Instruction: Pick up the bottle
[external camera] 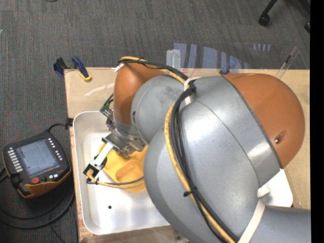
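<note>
The gripper (123, 144) hangs low in the left bin (101, 214), just above a yellow thing (127, 173) (the bottle? I cannot tell); whether it grasps anything is hidden.

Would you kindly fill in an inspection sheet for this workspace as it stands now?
Surface: bench bearing a white bin.
Job's things: yellow thing in bin under gripper; cannot tell if it is the bottle.
Clutter: dark speck in bin.
Grippers: gripper low over the yellow thing.
Cables: cables run along the arm.
Surroundings: pendant on carpet, clamps at bench corner, chair base.
</note>
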`<act>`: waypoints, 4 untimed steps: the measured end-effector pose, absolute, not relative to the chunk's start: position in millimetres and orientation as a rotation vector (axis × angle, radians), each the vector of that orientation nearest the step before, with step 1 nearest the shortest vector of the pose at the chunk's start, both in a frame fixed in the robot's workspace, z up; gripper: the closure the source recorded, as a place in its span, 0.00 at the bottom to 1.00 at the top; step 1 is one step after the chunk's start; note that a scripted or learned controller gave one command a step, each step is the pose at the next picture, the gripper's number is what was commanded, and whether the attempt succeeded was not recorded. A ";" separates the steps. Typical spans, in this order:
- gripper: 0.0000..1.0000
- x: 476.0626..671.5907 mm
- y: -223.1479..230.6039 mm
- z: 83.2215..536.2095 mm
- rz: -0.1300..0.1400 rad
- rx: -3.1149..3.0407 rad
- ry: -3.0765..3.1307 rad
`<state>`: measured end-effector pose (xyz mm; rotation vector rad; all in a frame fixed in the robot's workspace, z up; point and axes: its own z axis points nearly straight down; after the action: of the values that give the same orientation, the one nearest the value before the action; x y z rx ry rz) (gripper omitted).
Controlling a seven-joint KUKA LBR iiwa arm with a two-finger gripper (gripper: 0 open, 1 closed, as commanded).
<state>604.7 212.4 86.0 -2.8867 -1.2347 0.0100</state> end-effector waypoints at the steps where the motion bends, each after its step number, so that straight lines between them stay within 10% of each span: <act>1: 1.00 582.2 171.4 213.3 0.009 -2.771 -1.477; 2: 1.00 603.5 244.5 130.2 0.012 -2.598 -1.762; 3: 1.00 622.1 174.1 202.2 0.007 -1.964 -2.449; 4: 1.00 635.0 237.7 189.1 0.005 -2.106 -2.329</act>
<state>635.0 237.7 189.1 -2.1058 -2.3285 0.0053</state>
